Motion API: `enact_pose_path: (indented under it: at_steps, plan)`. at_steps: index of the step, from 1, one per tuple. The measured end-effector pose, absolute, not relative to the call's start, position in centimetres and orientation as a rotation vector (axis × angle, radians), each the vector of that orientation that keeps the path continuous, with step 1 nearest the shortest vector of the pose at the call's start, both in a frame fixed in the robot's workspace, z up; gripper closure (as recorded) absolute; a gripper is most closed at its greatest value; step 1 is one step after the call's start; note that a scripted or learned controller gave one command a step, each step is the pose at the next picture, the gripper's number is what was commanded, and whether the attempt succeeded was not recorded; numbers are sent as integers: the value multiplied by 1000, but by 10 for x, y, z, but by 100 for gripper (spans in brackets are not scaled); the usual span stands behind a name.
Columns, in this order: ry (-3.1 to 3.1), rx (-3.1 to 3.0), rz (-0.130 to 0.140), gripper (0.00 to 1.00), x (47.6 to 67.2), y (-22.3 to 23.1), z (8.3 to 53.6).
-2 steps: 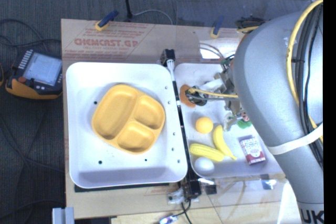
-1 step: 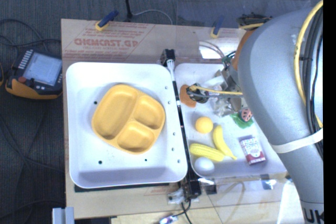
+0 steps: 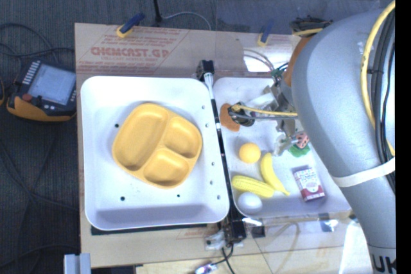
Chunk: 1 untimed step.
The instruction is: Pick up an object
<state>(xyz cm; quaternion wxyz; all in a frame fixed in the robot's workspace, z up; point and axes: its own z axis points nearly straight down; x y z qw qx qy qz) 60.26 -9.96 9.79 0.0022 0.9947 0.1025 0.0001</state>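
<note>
The right bin (image 3: pixel 257 90) holds several small items. An orange piece (image 3: pixel 227 117) lies by its left wall, and a yellow ball-like fruit (image 3: pixel 249 152) sits near the middle. Toward the front are a banana (image 3: pixel 273 174), a yellow corn cob (image 3: pixel 252 186), a white egg (image 3: pixel 249 203) and a red carton (image 3: pixel 307 183). A small red and green item (image 3: pixel 298 144) lies partly under the arm. My gripper (image 3: pixel 282 135) hangs low over the bin's right half, just right of the yellow fruit and above the banana, with cables around it. The big grey arm (image 3: pixel 340 99) hides the bin's right side.
The left bin (image 3: pixel 103 202) holds a yellow divided plate (image 3: pixel 158 144). A black rail (image 3: pixel 215 125) runs between the two bins. A handheld pendant (image 3: pixel 43 90) lies on the floor at far left. Cardboard (image 3: pixel 135 51) lies behind the bins.
</note>
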Motion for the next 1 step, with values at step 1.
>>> enact_pose_path:
  at_steps: [1]
  plan:
    - [309, 3144, -94, 0, 636, -104, 88]
